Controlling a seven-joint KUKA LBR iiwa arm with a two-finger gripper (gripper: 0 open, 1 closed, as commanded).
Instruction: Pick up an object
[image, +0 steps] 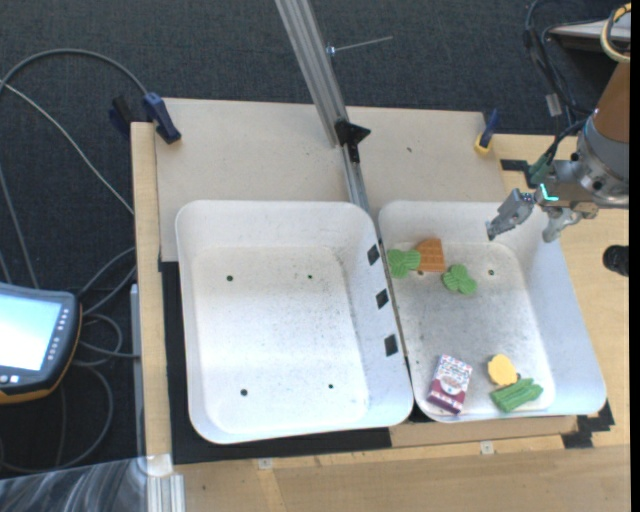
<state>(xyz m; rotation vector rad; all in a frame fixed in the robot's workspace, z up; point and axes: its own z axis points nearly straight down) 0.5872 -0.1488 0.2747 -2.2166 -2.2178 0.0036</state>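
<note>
Nearest you, along the front edge of the right bin, lie three things close together: a small maroon-and-white packet standing on its long side, a yellow piece just right of it, and a green ridged piece touching the yellow one from below, its long axis running left to right with a slight upward tilt.

Farther back in that bin sits a second cluster: a green piece by the divider, an orange block touching it, and another green piece just beside and a little forward.

The left bin sits alongside.

Farthest, at the right bin's back right corner, the gripper hangs with its two fingers spread apart, grasping nothing. Every object lies to its left and toward you; the orange-and-green cluster is nearest, the front group well apart. You would likely move leftward and down.
</note>
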